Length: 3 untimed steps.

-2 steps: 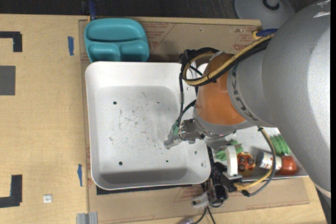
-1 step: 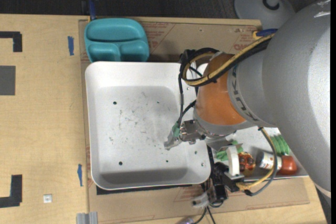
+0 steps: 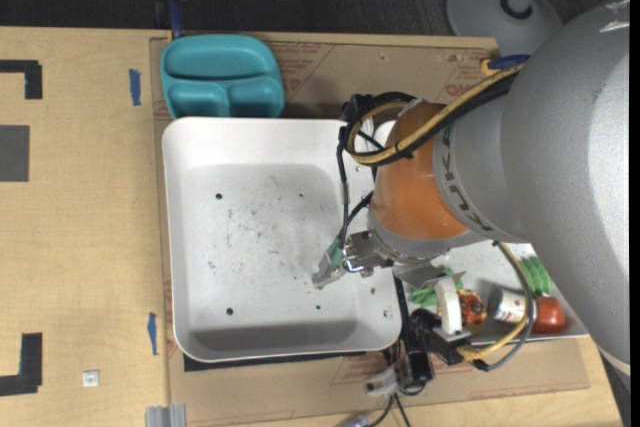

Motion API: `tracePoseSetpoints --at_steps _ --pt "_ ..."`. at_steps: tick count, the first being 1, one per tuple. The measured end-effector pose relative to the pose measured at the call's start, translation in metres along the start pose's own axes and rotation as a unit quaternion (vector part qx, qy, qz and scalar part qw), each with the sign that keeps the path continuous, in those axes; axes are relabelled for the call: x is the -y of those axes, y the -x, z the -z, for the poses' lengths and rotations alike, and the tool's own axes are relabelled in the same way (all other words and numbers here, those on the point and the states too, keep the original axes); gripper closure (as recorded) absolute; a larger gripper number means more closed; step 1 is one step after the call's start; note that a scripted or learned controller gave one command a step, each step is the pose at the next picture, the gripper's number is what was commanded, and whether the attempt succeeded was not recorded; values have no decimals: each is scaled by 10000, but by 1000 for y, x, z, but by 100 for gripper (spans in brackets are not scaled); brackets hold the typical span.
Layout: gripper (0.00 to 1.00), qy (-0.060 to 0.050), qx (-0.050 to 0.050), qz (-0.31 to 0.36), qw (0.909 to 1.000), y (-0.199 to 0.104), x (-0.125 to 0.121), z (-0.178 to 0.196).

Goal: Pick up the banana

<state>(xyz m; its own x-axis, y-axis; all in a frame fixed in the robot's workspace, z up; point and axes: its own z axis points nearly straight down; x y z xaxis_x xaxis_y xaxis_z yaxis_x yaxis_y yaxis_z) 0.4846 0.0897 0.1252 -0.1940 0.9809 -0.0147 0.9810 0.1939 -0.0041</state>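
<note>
My arm (image 3: 520, 165) reaches in from the frame's right, covering most of the right bin (image 3: 520, 340). My gripper (image 3: 335, 267) sits over the left bin (image 3: 200, 175), near its right wall. 1 divided tray (image 3: 222, 75) lies above that bin, upper centre-left.

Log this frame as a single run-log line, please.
arm: over right bin | tool: low over left bin floor, nothing seen between fingers | banana: unseen | right bin: bottle visible
</note>
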Motion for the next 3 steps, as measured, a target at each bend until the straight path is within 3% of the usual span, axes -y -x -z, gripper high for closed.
tracePoseSetpoints --at_steps 1,2,3 --pt "0 3 -75 -1392 9902 -122 -18 44" --pt "0 19 -83 -962 9953 -134 -22 -37" --pt "100 28 -99 -953 9954 -136 -22 -27"
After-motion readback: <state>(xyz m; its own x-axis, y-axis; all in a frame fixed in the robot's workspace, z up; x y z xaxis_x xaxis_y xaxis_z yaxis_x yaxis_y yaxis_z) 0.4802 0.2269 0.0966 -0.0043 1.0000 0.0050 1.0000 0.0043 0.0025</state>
